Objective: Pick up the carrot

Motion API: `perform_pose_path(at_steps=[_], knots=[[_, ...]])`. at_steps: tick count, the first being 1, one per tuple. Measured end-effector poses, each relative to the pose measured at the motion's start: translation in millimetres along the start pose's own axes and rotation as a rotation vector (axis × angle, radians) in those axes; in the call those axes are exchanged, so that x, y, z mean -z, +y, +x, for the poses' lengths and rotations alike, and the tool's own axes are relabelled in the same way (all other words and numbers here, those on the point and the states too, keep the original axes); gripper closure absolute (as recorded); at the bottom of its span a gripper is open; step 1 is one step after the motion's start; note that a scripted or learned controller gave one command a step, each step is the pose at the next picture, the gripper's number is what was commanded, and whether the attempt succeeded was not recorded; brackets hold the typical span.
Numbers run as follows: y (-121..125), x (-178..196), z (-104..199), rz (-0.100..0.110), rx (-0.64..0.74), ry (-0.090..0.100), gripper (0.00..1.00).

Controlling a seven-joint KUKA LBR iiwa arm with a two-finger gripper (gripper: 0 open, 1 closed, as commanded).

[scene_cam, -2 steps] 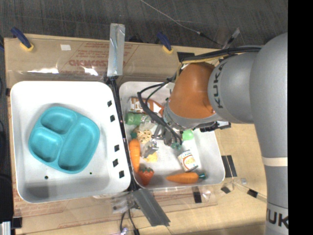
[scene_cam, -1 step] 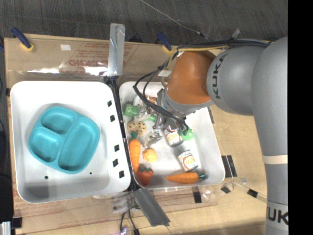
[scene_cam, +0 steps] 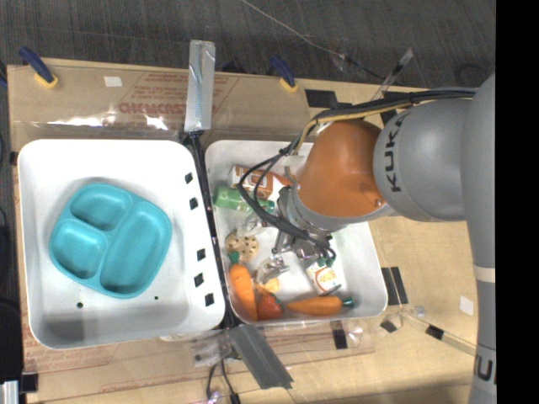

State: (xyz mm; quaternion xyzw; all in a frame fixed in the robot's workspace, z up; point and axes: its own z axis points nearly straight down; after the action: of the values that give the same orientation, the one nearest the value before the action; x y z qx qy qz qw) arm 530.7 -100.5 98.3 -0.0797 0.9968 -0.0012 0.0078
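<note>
The long orange toy carrot (scene_cam: 314,305) lies flat along the near wall of the right-hand shallow white bin (scene_cam: 370,251), its tip beside a small white bottle (scene_cam: 325,278). A shorter orange vegetable piece (scene_cam: 243,286) and a red one (scene_cam: 268,305) sit just left of it. The tool (scene_cam: 290,255) hangs above the clutter; how far it is open I cannot tell. The carrot is probably light, stiff, smooth plastic and likely to roll, so a pinch across its thicker middle seems best.

A turquoise three-compartment plastic plate (scene_cam: 109,239) lay in the left white bin (scene_cam: 42,175). The right white bin (scene_cam: 370,263) held a green bottle (scene_cam: 232,198), a small red piece (scene_cam: 268,307) and a small orange-labelled carton (scene_cam: 326,278).
</note>
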Motion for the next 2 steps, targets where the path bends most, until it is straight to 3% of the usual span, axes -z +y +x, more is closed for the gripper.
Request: perform_pose_path(at_steps=[1,2], knots=[[14,1,35,0.002,0.030,-0.005,0.00],[16,13,30,0.004,0.039,-0.016,1.00]])
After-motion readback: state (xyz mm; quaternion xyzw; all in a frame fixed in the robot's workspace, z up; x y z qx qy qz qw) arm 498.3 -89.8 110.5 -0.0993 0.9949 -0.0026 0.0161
